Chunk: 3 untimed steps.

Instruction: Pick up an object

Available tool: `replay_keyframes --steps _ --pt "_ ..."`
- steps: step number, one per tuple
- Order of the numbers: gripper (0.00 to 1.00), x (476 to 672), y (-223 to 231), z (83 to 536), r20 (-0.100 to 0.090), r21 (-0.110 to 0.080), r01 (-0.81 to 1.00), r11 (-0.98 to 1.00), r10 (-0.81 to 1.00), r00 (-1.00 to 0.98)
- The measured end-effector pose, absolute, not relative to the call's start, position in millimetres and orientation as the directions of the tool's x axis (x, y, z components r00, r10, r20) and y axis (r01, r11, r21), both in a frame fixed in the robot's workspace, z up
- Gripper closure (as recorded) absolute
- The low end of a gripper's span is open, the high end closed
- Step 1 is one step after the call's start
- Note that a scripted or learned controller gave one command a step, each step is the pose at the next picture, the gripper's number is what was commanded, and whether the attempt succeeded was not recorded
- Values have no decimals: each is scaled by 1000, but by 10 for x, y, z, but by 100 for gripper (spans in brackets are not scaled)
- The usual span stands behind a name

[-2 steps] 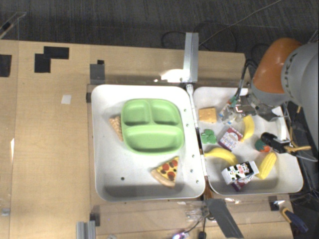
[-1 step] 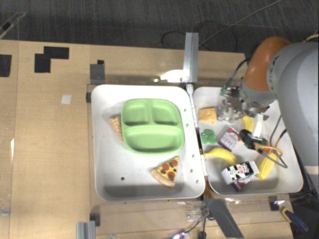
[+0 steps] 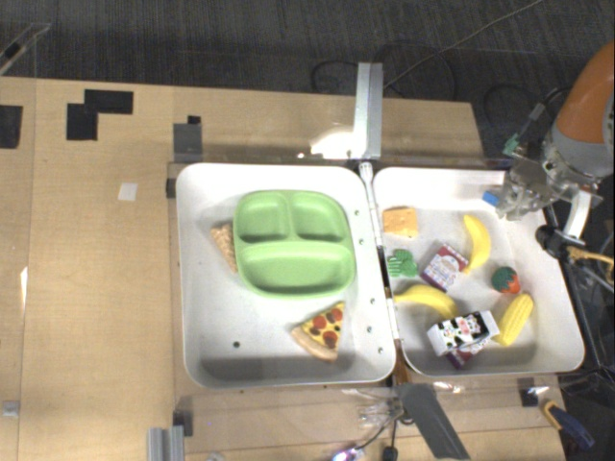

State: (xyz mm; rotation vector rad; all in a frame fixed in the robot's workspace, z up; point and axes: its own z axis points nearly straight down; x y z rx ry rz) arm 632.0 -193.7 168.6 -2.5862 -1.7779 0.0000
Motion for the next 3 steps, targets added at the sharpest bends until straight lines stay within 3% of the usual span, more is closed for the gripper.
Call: replay_keyframes --steps 1,2,3 --pt "100 6013 -1825 2102 2 2 570 -821 570 821" --pt "100 5951 -1771 2025 1 0 208 -978 208 978" --pt "100 5965 -1755 2128 2 1 219 -976 219 976"
